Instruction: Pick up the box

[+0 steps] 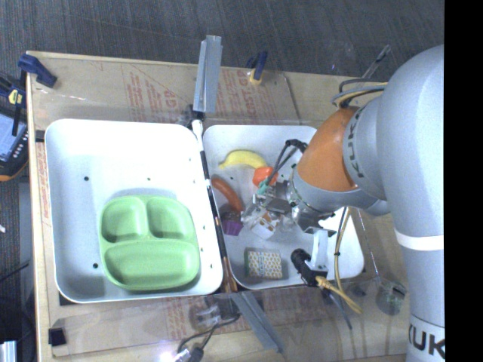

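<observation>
A small flat box [264, 263] with a speckled tan and grey top lies near the front wall of the right bin [351, 259]. My gripper [263, 208] hangs over the middle of that bin, above and a little behind the box, apart from it. The gripper's tip is crowded among an orange piece [262, 175], a whitish object [264, 228] and its own metal parts. I see nothing clearly held in it.
In the right bin a yellow banana [243, 158] lies at the back, a red-brown sausage [227, 193] along the left wall, and a small purple block [231, 225] beside it. A green divided tray [149, 243] sits in the left bin [75, 157].
</observation>
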